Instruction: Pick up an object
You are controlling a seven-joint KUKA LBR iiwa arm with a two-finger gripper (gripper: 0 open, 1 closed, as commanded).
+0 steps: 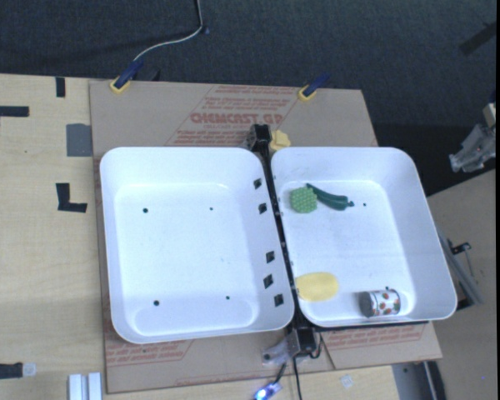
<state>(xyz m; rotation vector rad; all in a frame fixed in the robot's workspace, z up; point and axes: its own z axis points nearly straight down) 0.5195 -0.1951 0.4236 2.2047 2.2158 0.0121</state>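
Dark carpet surrounds the table point(33, 223), where a cardboard sheet point(233, 111) printed with red lettering, roughly "CHEMCAST GP", lies under two white bins. Inside the right bin point(400, 223) are a green round object point(302, 200) touching a dark green pepper-like piece point(332, 197), a yellow disc point(317, 287) and a small can point(380, 302) at the near wall. Beside it sits the left bin point(183, 240).
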